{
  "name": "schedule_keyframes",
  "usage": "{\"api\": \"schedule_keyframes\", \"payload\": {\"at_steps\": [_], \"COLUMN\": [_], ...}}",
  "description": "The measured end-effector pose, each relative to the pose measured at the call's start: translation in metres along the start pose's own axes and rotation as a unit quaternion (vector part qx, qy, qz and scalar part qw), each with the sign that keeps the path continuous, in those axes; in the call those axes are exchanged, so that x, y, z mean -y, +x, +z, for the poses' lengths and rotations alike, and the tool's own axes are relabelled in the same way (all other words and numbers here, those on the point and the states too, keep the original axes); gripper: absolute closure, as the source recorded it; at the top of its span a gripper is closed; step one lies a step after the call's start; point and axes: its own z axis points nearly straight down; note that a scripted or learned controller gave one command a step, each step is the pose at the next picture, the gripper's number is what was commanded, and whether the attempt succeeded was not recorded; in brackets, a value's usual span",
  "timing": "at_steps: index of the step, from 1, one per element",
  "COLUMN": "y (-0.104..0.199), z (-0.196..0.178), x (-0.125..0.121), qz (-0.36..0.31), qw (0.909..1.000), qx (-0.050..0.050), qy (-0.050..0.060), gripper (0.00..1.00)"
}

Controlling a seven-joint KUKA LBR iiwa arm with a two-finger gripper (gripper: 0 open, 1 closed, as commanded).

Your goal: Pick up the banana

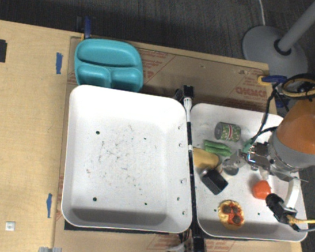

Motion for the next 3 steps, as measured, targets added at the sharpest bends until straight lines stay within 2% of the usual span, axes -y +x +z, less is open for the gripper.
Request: {"api": "schedule_keyframes", "payload": {"at_steps": [1, 2, 3], "y": [0.084, 0.160, 0.199], "z": [-0.059, -0.060, -0.003], "x": [0.057, 0.084, 0.085], "qz": [-0.046, -0.026, -0.090], "qw": [0.9989, 0.9996, 0.9959], "qx": [0.000, 0.000, -0.001], "qy": [0.012, 0.013, 0.010], "gripper": [0.00, 0.00, 0.00]}}
